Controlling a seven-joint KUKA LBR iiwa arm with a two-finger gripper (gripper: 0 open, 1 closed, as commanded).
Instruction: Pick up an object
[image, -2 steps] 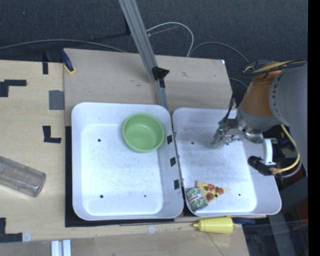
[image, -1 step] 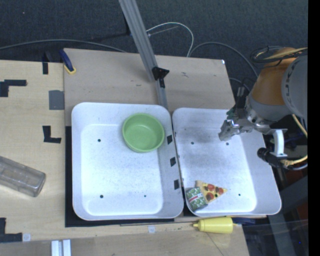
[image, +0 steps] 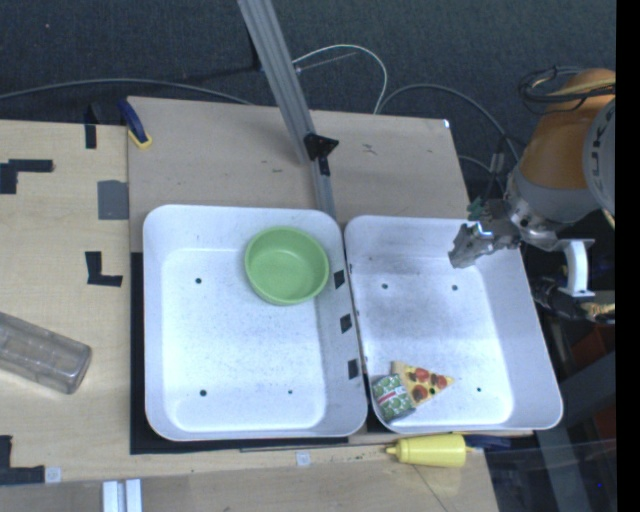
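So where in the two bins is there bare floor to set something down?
Left bin: everything below and left of the green bowl. Right bin: the middle stretch between the claw at the top and the pizza slice and green packet, which crowd the bottom-left corner.

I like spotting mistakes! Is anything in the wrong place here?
Yes. A yellow bottle lies on its side on the bench just outside the right bin, near its front rim. A clear container also lies tipped over, far left of both bins.

Matt green bowl (image: 287, 265), speckled white bins (image: 175, 330), seemingly plastic
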